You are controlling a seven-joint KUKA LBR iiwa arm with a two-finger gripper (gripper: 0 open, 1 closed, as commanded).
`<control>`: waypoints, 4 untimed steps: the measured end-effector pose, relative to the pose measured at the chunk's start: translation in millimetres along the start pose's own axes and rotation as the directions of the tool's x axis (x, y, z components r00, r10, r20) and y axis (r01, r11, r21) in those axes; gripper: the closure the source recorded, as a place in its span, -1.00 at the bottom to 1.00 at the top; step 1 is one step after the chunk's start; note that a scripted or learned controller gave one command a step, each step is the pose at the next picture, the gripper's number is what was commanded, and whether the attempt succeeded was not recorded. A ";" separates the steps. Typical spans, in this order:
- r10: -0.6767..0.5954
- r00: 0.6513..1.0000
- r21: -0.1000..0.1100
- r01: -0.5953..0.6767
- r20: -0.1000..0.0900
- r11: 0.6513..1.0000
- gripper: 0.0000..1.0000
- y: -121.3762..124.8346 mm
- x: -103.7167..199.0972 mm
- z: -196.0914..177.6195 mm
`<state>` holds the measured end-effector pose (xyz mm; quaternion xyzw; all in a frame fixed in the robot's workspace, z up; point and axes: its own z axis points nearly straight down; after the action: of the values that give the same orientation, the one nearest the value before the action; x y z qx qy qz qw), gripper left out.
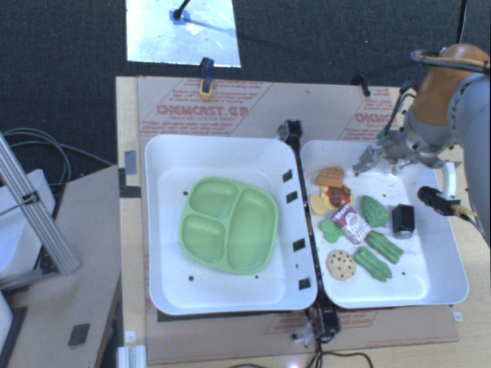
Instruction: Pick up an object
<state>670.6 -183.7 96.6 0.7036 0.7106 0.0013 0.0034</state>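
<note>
Cookie: lower right of frame, at the right bin's near end.
Gripper: upper right, over the right bin's far end; grip state cannot be told; nothing seen held.
Risk: toys lie packed together, so a descent may nudge neighbours or close on none.
Right bin: cookie, waffle, green pieces, black block.
Left bin: green tray.

This is a robotics lab test cell, not a home. A grey industrial arm with an orange band reaches over a plywood surface covered by a protective sheet printed with red lettering. Two shallow white plastic bins sit side by side, clamped by a yellow-handled clamp. Black cables trail across dark carpet.
</note>
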 end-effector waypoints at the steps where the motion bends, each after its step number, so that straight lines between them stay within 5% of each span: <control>1: 0.011 1.000 0.013 -0.011 -0.005 1.000 -1.00 -87.4 11.8 12.9; 2: 0.005 1.000 0.001 -0.005 -0.002 1.000 -1.00 -67.0 18.4 -34.7; 3: 0.011 1.000 0.009 -0.011 -0.003 1.000 -1.00 -90.4 3.5 11.3; 4: 0.008 1.000 0.002 -0.008 -0.002 1.000 1.00 -87.6 4.4 -2.0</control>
<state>583.0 -180.1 98.0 0.7066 0.7076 0.0012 0.0019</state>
